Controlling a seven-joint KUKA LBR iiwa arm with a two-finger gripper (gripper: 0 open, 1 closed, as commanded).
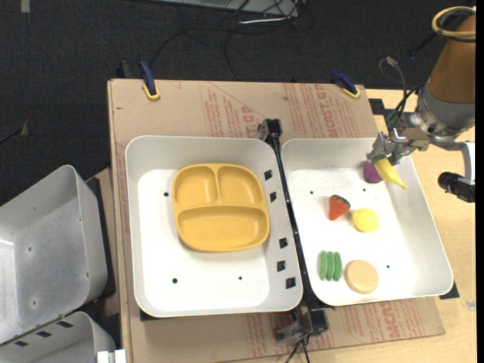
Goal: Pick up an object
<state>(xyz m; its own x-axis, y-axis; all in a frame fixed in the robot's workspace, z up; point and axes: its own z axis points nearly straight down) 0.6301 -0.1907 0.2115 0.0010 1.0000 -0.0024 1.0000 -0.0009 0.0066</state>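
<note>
One banana [392,174] (yellow), just under hand [386,151]

Both shallow bins are plain white, the left bin [151,203] holding a mustard-yellow divided tray [221,206] and the right bin [423,233] scattered with toy food: a red strawberry with a green cap [339,206], a bright yellow lemon [365,220], a cluster of green pea pods [330,265], a pale cream round biscuit [361,276], a purple piece [372,172] and a yellow banana [392,174]. The bench board [197,108] is tan cardboard printed with faded red lettering, pinned by blue-and-yellow clamps [149,81] against a dark charcoal floor [60,51]. The arm [452,74] is grey with an orange band, and its gripper [387,151] is metallic grey.
</note>
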